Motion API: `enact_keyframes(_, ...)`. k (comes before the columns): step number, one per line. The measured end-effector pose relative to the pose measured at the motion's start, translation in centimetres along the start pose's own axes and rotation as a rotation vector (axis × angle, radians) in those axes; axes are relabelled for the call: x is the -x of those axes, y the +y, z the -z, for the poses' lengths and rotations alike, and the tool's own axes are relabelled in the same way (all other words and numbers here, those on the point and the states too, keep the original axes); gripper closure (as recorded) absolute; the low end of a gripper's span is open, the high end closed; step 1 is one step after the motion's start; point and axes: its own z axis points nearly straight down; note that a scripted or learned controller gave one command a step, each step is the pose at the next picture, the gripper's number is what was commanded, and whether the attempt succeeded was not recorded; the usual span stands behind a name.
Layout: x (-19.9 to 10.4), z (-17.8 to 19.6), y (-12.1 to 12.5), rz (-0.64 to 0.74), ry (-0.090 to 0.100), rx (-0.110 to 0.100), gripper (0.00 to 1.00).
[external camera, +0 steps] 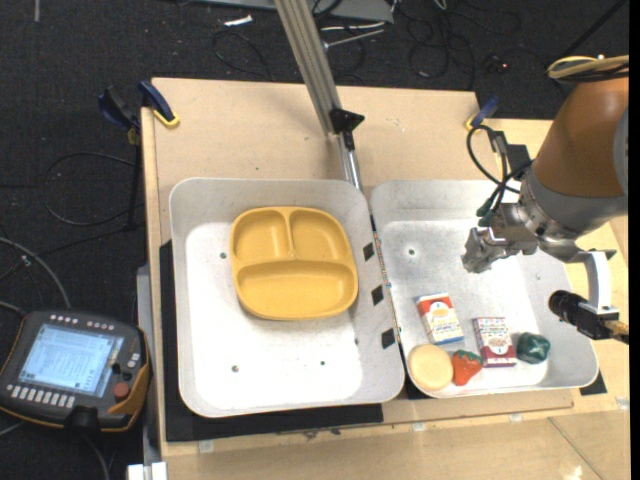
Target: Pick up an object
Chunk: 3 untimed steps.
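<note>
- Could not tell whether the gripper [485, 250] was open or closed: seen from above as a grey metal lump, its tip blurred against the bin floor.
- Could not tell either whether it touched that floor or hung above it.
- Cut off by the right edge of the view: most of the arm [590, 153], with just its orange band and grey wrist in sight.
- Counted two shallow white bins, rounded at the corners, set side by side on the bench [250, 133]: the left bin [200, 368] and the right bin [420, 208].
- Found the gripper over the middle of the right bin, nearer its back edge, well apart from everything lying there.
- Counted five small things clustered along the right bin's front edge: a red-and-white carton [440, 319], a darker red box [493, 340], a dark green lump [533, 348] near the front right corner, a pale round disc [431, 366] near the front left corner, and a glossy red piece [466, 368] just beside the disc.
- Too small to read: the print on carton and box.
- Counted one yellow plate [295, 263], smooth, rounded-square, split into three compartments, in the left bin towards its back right corner.
- Off the bench's front left corner, one teach pendant [70, 368] with a lit screen.
</note>
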Motion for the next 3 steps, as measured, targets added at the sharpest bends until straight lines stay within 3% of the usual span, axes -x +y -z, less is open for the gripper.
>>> enact_keyframes(1,-5.3,-1.0,1.0,0.0,0.0,-0.003,1.0)
enact_keyframes(3,-17.2,0.9,1.8,0.0,0.001,0.0,1.0)
